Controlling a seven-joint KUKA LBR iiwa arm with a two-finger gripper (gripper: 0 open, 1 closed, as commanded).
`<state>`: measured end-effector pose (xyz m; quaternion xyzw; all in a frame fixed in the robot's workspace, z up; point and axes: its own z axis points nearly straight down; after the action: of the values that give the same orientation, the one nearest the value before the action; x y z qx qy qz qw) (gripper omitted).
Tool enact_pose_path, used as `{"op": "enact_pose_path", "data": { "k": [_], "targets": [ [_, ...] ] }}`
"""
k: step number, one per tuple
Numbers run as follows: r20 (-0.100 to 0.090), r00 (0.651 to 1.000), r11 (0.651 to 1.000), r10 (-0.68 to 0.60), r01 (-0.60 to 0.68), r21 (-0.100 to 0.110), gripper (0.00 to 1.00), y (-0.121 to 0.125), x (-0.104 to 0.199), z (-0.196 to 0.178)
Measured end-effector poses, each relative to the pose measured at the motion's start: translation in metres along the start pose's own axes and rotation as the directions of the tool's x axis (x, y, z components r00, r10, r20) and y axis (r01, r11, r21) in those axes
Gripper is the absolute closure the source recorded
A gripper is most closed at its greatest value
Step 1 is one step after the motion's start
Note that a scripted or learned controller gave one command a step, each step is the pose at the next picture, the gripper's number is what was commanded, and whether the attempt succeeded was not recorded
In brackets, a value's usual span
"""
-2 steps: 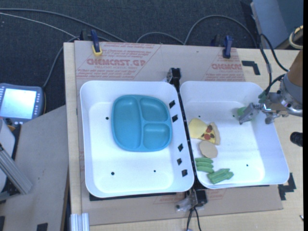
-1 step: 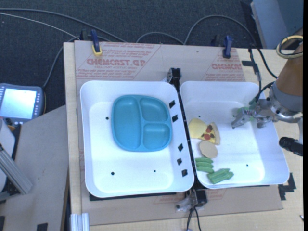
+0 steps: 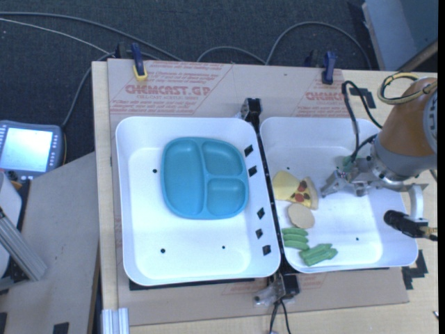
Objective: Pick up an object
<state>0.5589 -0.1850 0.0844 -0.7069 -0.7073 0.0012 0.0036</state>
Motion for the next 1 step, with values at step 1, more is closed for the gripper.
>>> {"op": "enact_pose_path", "data": {
  "k": [1],
  "targets": [
    [0.002, 1.000, 1.000, 0.000, 0.000, -0.007, 1.00, 0.0018, -0.0008, -0.0153]
  ]
}}
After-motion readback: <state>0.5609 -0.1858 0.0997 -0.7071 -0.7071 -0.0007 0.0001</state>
